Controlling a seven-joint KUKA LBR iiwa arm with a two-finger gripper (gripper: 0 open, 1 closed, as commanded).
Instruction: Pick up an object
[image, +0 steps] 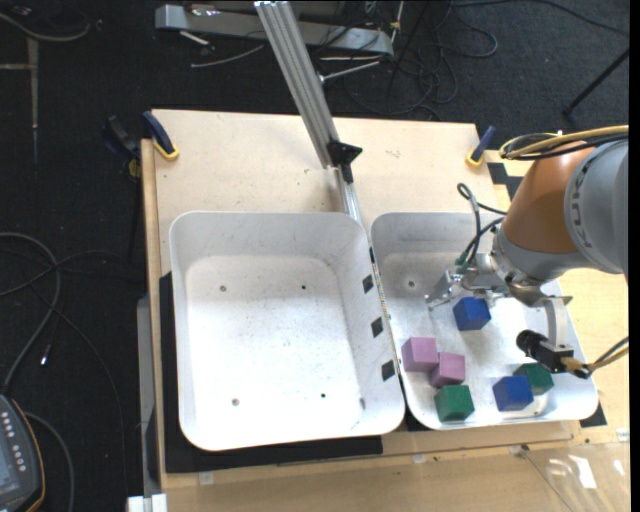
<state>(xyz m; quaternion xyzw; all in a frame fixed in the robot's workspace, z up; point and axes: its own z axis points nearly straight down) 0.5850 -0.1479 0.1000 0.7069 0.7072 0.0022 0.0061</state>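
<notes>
Now the gripper (462, 292) hangs low in the right bin (400, 250), just above a blue cube (472, 314); whether it grips the cube I cannot tell. Judging by this, the grasp is under way; next comes a firm close and lift.

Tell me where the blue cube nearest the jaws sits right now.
The blue cube lies in the right bin, just below the gripper, up and right of the two pink blocks.

Bright, even light; soft, grainy focus
</notes>
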